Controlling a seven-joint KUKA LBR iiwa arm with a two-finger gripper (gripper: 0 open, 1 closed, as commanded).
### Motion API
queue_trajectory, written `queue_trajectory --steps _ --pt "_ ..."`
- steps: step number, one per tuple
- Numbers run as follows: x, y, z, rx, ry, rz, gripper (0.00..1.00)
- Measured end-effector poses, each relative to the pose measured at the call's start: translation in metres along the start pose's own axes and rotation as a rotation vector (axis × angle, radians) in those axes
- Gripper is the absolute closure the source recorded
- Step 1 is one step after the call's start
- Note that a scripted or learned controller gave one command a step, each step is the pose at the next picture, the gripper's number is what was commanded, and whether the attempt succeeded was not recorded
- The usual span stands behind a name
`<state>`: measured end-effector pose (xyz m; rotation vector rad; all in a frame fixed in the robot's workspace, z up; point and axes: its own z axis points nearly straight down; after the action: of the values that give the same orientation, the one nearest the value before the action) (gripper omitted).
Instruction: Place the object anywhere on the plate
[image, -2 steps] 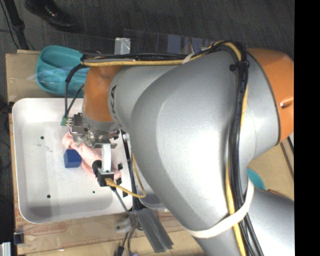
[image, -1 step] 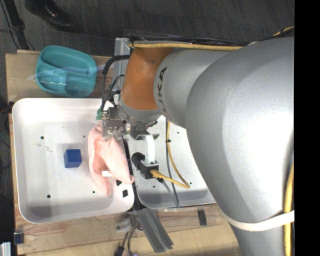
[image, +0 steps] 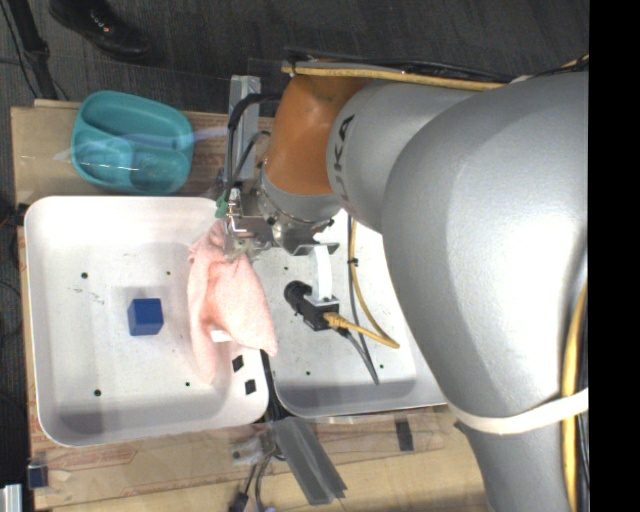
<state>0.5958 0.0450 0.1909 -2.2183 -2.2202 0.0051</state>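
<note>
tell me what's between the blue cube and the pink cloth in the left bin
Nothing: in the camera view, bare white bin floor separates the blue cube from the pink cloth.

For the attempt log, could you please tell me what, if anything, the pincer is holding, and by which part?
The pincer appears to hold the pink cloth by its top edge; the rest hangs down across the seam between the two bins.
</note>
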Motion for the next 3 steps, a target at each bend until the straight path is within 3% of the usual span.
queue_trajectory --steps 1,2,3 --pt "-0.038 0.03 -0.001 -0.001 0.001 0.049 1.0" --pt "-0.112 -0.001 0.0 0.0 0.001 0.021 1.0" --pt "-0.043 -0.054 -0.096 -0.003 0.0 -0.074 1.0"
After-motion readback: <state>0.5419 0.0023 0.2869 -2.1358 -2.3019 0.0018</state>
